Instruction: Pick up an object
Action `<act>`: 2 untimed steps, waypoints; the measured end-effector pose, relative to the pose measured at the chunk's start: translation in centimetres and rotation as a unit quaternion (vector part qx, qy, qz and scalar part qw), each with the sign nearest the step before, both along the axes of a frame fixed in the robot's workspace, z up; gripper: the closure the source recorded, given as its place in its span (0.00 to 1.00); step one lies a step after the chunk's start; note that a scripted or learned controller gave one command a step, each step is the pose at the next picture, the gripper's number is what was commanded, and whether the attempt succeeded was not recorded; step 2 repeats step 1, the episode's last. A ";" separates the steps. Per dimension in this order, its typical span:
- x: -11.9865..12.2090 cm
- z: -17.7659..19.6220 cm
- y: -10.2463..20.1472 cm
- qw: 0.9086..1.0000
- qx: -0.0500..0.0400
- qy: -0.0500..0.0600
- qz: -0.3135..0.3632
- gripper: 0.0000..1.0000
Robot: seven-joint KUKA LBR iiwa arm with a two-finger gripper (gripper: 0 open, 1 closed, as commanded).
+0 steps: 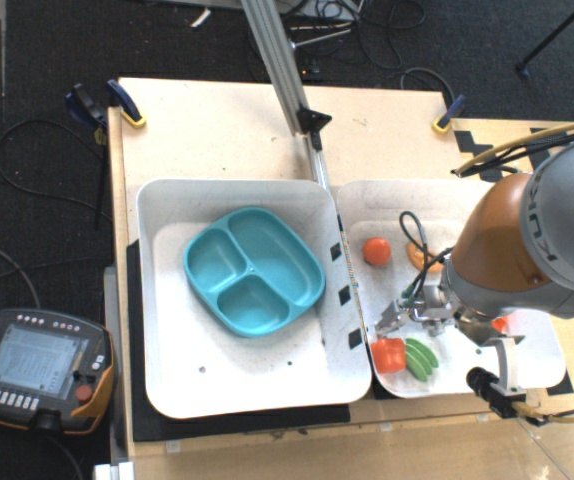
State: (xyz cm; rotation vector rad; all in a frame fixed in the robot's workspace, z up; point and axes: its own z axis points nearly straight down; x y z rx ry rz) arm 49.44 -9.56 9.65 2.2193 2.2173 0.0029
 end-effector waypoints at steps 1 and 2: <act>0.1 1.0 0.0 1.000 0.000 -0.001 0.001 1.00; 0.1 1.0 0.0 1.000 0.000 -0.001 0.001 1.00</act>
